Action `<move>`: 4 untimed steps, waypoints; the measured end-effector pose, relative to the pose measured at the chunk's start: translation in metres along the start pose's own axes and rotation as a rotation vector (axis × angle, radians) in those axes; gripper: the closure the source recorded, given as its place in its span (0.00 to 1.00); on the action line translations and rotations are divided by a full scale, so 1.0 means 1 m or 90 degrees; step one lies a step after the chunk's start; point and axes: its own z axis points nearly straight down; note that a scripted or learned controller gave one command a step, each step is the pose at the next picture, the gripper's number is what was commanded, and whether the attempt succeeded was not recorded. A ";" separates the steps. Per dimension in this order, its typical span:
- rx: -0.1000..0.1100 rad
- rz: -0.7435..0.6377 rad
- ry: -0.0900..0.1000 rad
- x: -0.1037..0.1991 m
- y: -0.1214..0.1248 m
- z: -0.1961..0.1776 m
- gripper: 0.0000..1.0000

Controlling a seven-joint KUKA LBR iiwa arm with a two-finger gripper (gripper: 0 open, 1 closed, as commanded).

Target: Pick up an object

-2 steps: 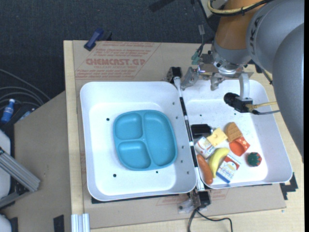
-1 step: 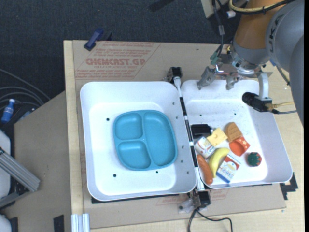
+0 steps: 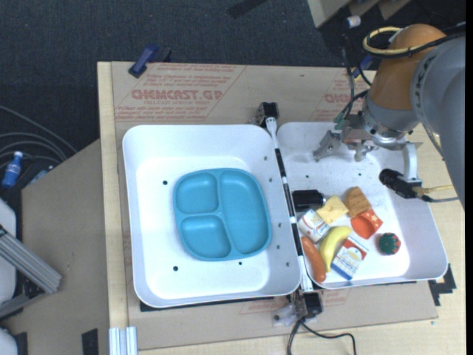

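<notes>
My claw (image 3: 341, 143) hangs open with nothing in it at the back of the right bin (image 3: 425, 261), so the banana (image 3: 334, 242) and other toys wait unpicked.

blue divided plate (image 3: 222, 214) in left bin (image 3: 140, 198), blue clip (image 3: 143, 61) on bench (image 3: 207, 91)

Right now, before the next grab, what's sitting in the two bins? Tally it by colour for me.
Blue: 1, the divided plate in the left bin
Yellow: 2, banana and a cheese-like block
Orange: 2, carrot and a small wedge
Red: 1, tomato
Brown: 1, bread-like piece
Black: 1, small block
Printed cartons: 2
Total: 10
</notes>
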 end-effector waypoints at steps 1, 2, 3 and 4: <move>-0.002 -0.001 0.000 0.019 0.009 0.015 0.00; -0.001 0.000 0.000 0.035 -0.092 0.016 0.00; -0.002 0.001 0.000 0.035 -0.092 0.005 1.00; -0.002 0.001 0.000 0.035 -0.092 0.006 0.00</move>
